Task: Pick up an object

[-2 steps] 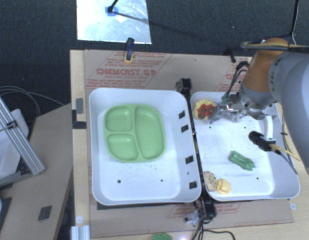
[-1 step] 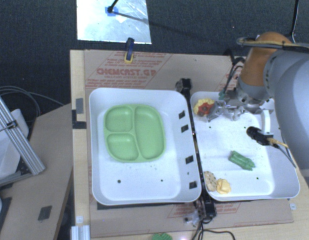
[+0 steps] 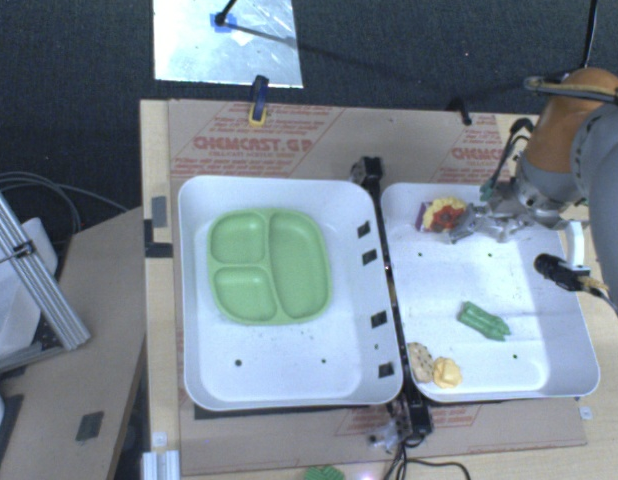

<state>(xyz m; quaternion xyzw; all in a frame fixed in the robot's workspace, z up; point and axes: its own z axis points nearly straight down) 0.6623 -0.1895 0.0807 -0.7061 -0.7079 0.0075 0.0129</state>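
Observation:
In the right bin [image 3: 549, 368] lie a red and yellow toy food piece [image 3: 441, 214] at the far left corner, a green pickle-like piece [image 3: 484, 321] in the middle, and a tan and yellow piece [image 3: 436, 367] at the near left corner. My gripper [image 3: 467, 225] reaches in from the right along the bin's far edge, its metal fingers right beside the red and yellow piece and touching or nearly touching it. Nothing shows between the fingers.
The left bin [image 3: 199, 368] holds a green divided plate [image 3: 268, 266]. A black divider with clips [image 3: 374, 258] runs between the bins. A black part [image 3: 554, 269] of the arm hangs over the right bin's right side. Cardboard lies under both bins.

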